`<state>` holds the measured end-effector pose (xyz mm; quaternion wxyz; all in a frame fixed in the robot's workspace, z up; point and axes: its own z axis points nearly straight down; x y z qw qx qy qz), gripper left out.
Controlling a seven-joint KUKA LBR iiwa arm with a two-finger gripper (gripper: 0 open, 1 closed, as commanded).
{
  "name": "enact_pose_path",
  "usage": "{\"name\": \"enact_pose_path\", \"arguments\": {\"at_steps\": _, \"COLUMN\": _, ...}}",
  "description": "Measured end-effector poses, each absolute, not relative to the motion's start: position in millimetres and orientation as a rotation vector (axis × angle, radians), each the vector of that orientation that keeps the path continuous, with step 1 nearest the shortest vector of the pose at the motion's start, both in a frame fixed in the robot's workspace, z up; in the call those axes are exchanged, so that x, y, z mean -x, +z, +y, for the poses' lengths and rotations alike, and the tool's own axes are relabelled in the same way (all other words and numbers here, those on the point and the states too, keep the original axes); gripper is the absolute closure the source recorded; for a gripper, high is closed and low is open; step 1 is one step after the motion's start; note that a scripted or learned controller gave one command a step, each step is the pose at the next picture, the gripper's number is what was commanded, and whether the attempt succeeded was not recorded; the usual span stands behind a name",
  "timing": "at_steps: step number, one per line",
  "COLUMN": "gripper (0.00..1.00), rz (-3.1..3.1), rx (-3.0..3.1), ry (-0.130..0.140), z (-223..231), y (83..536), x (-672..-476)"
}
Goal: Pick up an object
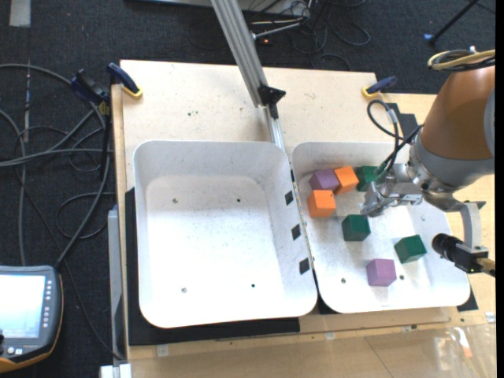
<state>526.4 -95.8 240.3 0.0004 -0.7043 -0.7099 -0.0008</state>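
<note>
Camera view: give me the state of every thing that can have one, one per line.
gripper: low in the right bin, above the dark green cube, nothing seen held
right bin: holds six cubes
left bin: no cubes
dark green cube: resting on bin floor
purple cube: resting, apart from others

Bright, even light; soft shadows.

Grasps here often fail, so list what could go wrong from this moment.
1. The hand hangs close above a dark green cube; an off-centre descent could nudge it away.
2. Purple and orange cubes sit bunched together beside it, so the hand might bump them.
</note>
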Motion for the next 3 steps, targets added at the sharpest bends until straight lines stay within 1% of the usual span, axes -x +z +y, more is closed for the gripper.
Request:
{"name": "enact_pose_path", "arguments": {"at_steps": 1, "gripper": 1.00, "rz": -2.231, "rx": 2.212, "ry": -0.004, "z": -36, "y": 236, "x": -549.5}}
{"name": "enact_pose_path", "arguments": {"at_steps": 3, "gripper": 1.00, "rz": -2.231, "rx": 2.213, "ry": -0.005, "z": 63, "y": 251, "x": -579.1}}
